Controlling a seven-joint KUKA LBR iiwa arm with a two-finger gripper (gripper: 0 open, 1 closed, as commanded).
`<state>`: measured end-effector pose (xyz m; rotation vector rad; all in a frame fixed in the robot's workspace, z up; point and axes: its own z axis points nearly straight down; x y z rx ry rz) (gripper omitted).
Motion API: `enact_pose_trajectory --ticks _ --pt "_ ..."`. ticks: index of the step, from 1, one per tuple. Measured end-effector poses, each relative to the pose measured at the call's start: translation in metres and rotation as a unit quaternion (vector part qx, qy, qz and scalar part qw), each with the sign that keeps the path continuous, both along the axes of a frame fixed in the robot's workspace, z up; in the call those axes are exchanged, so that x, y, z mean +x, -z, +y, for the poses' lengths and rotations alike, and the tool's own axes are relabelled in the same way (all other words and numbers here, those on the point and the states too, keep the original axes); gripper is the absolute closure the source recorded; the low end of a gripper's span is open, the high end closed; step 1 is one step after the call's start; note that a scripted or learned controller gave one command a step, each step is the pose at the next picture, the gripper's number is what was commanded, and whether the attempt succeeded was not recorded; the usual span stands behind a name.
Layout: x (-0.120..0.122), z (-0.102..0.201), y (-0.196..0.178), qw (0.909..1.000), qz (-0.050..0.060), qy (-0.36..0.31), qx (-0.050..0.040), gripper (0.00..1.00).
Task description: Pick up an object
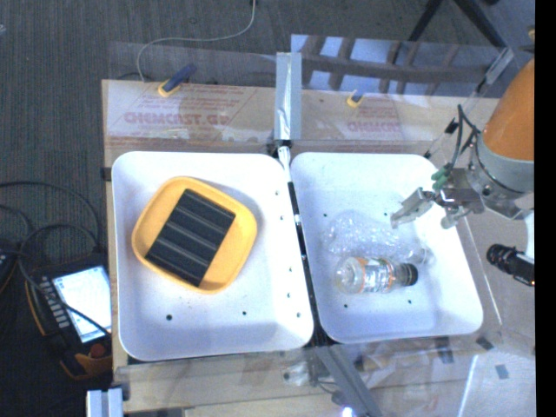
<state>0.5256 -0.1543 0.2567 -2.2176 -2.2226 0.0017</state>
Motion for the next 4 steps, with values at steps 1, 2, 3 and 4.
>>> enact_pose_trajectory --ticks 1,2,3,4 --pt "-0.039 0.042 0.116 1.0000 -0.005 -0.001 -0.0001 0.00" --pt "-0.017 -0.002 0.159 0.9964 -0.018 0.083 -0.0028 0.00" --pt "-0.017 -0.001 0.151 0.9964 -0.017 0.083 -0.0017 1.00" --pt "0.026 0.066 0.074 0.9908 0.001 0.135 -0.0013 1.00"
